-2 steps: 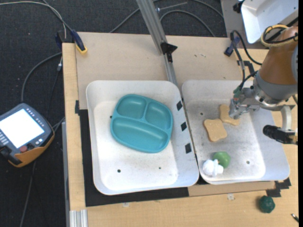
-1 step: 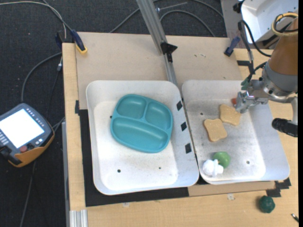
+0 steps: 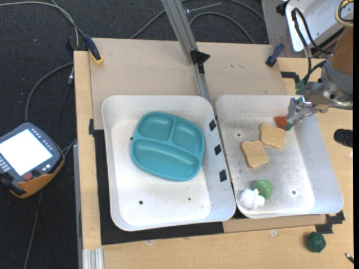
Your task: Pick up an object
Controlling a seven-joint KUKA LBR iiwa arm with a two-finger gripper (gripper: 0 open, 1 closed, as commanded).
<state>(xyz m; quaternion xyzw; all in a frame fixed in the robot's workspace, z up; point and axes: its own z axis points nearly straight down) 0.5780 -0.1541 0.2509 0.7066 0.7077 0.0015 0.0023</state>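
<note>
Arm (image 3: pixel 339 66) reaches in over the right bin's (image 3: pixel 331 189) far corner, gripper (image 3: pixel 294 116) pointing down just above its floor.

Beige bench top (image 3: pixel 146 66) with blue clamps at two back corners (image 3: pixel 92 49) (image 3: pixel 275 54). Grey aluminium camera pole (image 3: pixel 179 21) rising over it. Orange-edged handheld pendant with lit white screen (image 3: pixel 25 158) on dark carpet, left (cables trailing). Dark green ball (image 3: pixel 316 241) at bench's front right.

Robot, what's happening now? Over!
End effector over right bin's far corner, by small red object. Nothing seen gripped. Two toast slices nearby.
</note>
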